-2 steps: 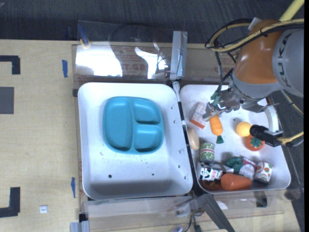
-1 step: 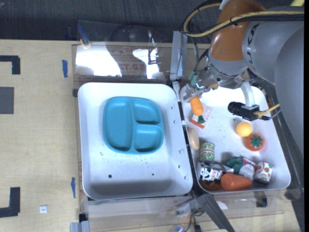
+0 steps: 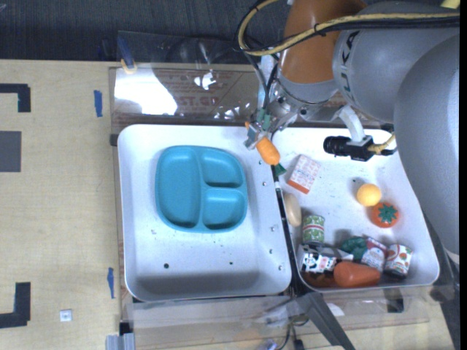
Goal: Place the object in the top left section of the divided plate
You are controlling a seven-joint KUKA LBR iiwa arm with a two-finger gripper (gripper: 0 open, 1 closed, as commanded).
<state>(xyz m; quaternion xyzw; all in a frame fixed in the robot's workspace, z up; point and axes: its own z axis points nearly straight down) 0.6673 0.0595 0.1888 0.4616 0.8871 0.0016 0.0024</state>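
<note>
Step in hand: carrying the toy carrot (image 3: 268, 152) across to the blue divided plate (image 3: 200, 187), as I judge it.
Gripper: the gripper (image 3: 260, 131) hangs over the far end of the rim between the two bins, and its fingers seem pinched on the leafy end of the carrot, though the contact is small and hard to read.
Task's thing: the carrot hangs tilted just below the fingers, above the divide between the bins, near the plate's far right corner.
Doing it well: travel left at height so the carrot clears the bin rim and the plate's raised ridges, centre it over the top left section, lower it close before letting go, since a dangling carrot could roll into a neighbouring section.
Risk: the grip looks slight, so a quick swing could shake it loose.
Left bin (image 3: 219, 268): holds the divided plate in its middle, with one long section and two smaller ones, all bare.
Right bin (image 3: 408, 195): holds a small white packet (image 3: 303, 173) near its far left corner, a yellow ball (image 3: 368, 194) and a tomato-like toy (image 3: 385, 214) by the right side, a green can (image 3: 313, 228), and a cluster of small groceries along the near edge.
</note>
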